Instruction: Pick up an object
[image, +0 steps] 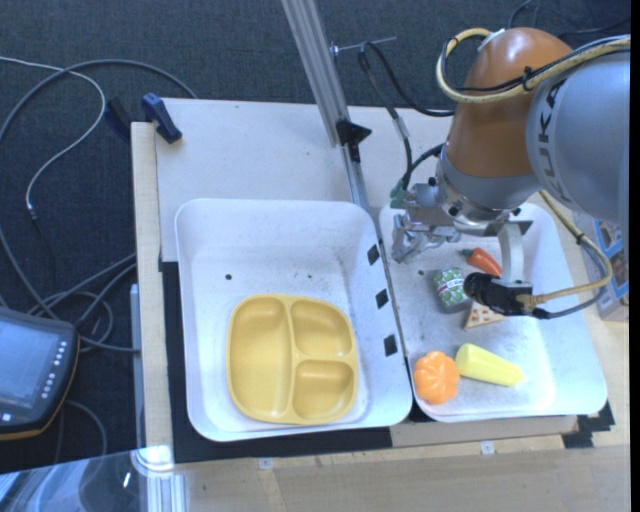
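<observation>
Starting nearest the camera in the right bin (575, 385): an orange pumpkin-shaped toy (436, 376) sits at the near left corner, just beside a yellow corn-like piece (488, 365) lying on its side. Both look like light, hard plastic, smooth and probably slippery. The pumpkin's roundness suggests taking it across its widest part; the corn looks easier, pinched across its short width at the middle.

A little farther in, a tan wedge (483, 318) rests flat, thin and likely awkward to pinch. Just beyond it a small green-patterned can (450, 288) lies near the bin's middle, stiff and round, so it may roll. An orange carrot-like piece (484, 262) sits beside it to the right.

Farther still, the gripper (412, 243) hangs over the far left part of that bin, apart from every toy, nothing visible between its fingers. Whether it is spread or closed I cannot tell.

Over in the left bin (200, 240), a yellow divided tray (293, 358) lies flat, wide and poor for a pinch.
</observation>
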